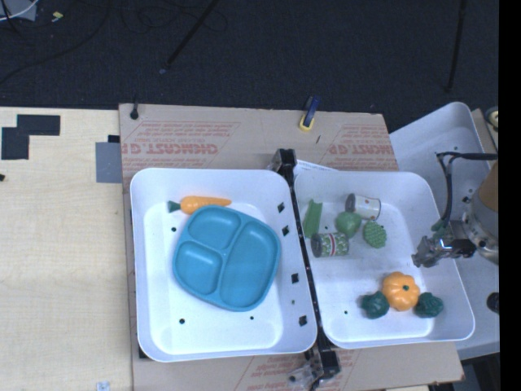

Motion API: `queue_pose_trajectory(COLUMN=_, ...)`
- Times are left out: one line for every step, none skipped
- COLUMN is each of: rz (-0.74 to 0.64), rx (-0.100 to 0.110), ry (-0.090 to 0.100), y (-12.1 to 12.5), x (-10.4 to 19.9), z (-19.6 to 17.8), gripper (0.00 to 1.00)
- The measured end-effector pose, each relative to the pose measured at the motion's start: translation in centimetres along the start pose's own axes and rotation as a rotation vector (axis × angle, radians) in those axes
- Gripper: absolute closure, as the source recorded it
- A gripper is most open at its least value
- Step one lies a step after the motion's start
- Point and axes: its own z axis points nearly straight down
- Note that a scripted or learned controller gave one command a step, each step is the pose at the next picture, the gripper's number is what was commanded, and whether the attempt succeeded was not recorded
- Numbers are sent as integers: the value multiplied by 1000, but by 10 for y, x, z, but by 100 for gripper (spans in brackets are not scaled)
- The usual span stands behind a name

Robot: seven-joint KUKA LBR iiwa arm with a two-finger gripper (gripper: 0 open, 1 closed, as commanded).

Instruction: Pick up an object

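Two white bins sit side by side on a cardboard sheet (244,137) laid over the surface, so anything that slips free stays within reach. The left bin (155,300) holds a blue divided plate (226,256), lying flat and taking up most of the floor, with a toy carrot (203,204) just beyond its far edge, against the bin wall. A black clip (285,161) at the far end joins the two bins.

The right bin (423,194) carries the likeliest targets, in two loose groups. Near the divider: a green pod (313,217), a small labelled can (330,245) on its side, a green fruit (348,222), a metal cup (363,206) tipped over, and a bumpy green piece (374,235). Toward the near wall: a dark green piece (374,305), an orange pumpkin (400,291) touching it, and another green piece (429,305) beside that.

The jaws (429,253) hang over the bin's right margin, apart from every object and holding nothing; their opening cannot be told at this size. The near group lies closest, so the pumpkin seems the readiest pick, though its neighbours crowd a clean closure.
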Motion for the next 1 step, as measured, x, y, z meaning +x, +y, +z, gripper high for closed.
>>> queue_pose_trajectory(rz=0, rx=-1, ry=0, y=1, x=-1, z=-47, gripper=100)
